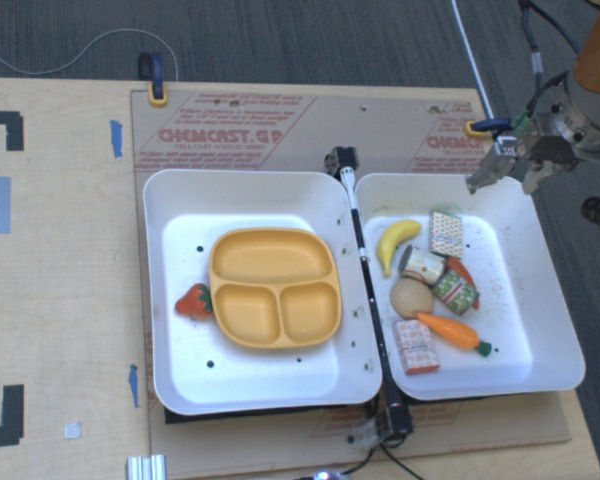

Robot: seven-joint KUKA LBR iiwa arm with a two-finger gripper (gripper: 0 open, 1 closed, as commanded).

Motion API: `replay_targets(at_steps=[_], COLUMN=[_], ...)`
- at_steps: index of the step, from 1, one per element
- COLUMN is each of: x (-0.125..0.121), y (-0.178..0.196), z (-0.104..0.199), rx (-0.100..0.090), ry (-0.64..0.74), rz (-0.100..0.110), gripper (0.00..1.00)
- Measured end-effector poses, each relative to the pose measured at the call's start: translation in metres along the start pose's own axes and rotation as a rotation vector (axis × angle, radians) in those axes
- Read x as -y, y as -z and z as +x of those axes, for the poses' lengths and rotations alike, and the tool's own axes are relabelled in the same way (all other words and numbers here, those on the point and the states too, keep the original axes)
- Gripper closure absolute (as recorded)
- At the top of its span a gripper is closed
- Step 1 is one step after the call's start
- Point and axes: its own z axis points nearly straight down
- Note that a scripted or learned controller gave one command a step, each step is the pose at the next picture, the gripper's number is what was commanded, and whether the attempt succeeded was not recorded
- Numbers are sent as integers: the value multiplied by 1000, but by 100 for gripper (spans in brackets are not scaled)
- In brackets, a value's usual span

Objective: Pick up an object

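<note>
Objects for picking: a small heap in the right bin [550, 348], the white shallow one on the arm's side. Yellow banana [394, 240] toward the bin's rear left, curved, lying flat. Just right of it a small pale packet [445, 233] with a speckled print. Below those a short can [423, 264] on its side, touching a green-labelled carton [456, 291] with something red tucked behind it. Round tan piece [412, 297], potato-like, beside the carton. Orange carrot [452, 331] with a dark green tip, lying at a slant toward the front right. Pink-and-white box [416, 347] nearest the front, just left of the carrot.

Left bin [170, 298] bearing a yellow divided plate [275, 287], three compartments, set roughly in the middle. Red strawberry [193, 302] with a green cap touching the plate's left edge.

Tool [512, 173] over the rear right corner of the right bin, well apart from the heap, nothing between the fingers; fingers splayed somewhat apart, so open. Grey arm [585, 98] with its orange band reaching in from the right edge.

Both bins side by side on a brown cardboard sheet [240, 128] with red printed lettering, clamped at the rear corners. Pale wooden tabletop [50, 298] beneath, with black corner marks and blue tape strips. Dark grey carpet [310, 23] behind, a thin white cable [80, 53] looping across it.
</note>
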Motion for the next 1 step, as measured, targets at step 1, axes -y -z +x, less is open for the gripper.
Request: replay_targets(at_steps=[1], x=[31], y=[-160], z=[-11], rx=[3], ry=[-2], rz=[-9], gripper=[0])
